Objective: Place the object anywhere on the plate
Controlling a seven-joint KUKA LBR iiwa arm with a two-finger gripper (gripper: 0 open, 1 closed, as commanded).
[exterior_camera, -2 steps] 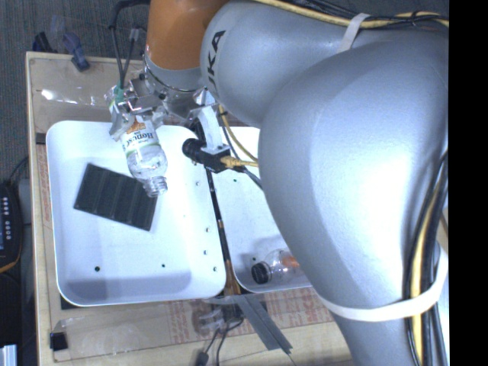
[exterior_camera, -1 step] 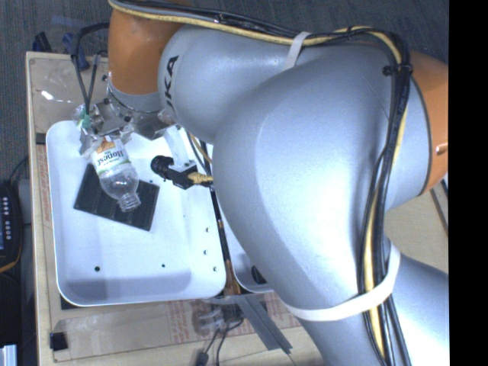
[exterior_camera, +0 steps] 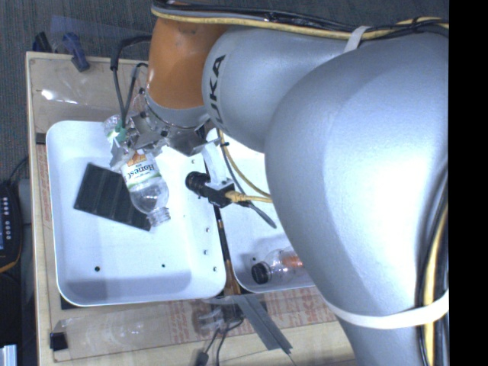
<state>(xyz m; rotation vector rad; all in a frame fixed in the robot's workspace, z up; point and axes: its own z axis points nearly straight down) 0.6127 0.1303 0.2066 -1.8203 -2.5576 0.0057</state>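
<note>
A clear plastic bottle [exterior_camera: 145, 185] with a white and orange label hangs tilted in the left bin, neck pointing down and right. Its upper end sits between the fingers of my gripper [exterior_camera: 124, 139], which is shut on it under the orange wrist band. A dark, flat, square plate [exterior_camera: 105, 193] lies on the floor of the left bin, just left of and beneath the bottle. The bottle's lower end overlaps the plate's right corner in the camera view. The arm hides the back right part of this bin.
The left bin [exterior_camera: 122, 269] has white raised walls. In the right bin [exterior_camera: 252, 288] a small bottle with a black cap [exterior_camera: 271, 269] lies near the front. A black cable fitting [exterior_camera: 206, 187] juts out over the divide between the bins.
</note>
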